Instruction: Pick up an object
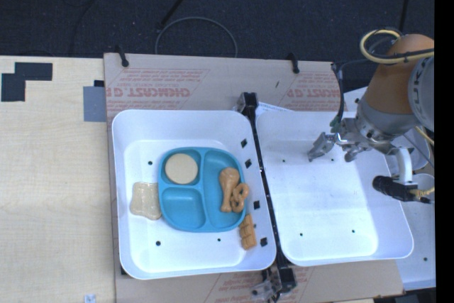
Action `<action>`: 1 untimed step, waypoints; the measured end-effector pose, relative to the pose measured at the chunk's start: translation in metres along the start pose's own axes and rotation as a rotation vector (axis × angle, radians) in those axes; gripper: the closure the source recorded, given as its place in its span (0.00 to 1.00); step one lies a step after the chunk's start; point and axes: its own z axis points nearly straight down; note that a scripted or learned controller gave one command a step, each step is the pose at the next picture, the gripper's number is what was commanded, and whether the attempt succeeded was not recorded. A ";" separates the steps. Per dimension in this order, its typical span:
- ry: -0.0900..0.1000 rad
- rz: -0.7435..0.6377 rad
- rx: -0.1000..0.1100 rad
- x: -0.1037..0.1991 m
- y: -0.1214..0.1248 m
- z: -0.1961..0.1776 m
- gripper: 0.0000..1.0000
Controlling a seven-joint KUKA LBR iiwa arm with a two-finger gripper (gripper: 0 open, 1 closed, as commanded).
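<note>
Scanning from the left, I see the left bin holding a beige slice beside a blue divided tray, which carries a round tan disc and a pretzel-like piece; a small brown chunk lies just off its corner. Over the right bin, my gripper hangs with fingers spread and nothing between them.
</note>
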 end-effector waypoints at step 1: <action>0.000 0.003 0.000 0.001 0.000 0.053 0.00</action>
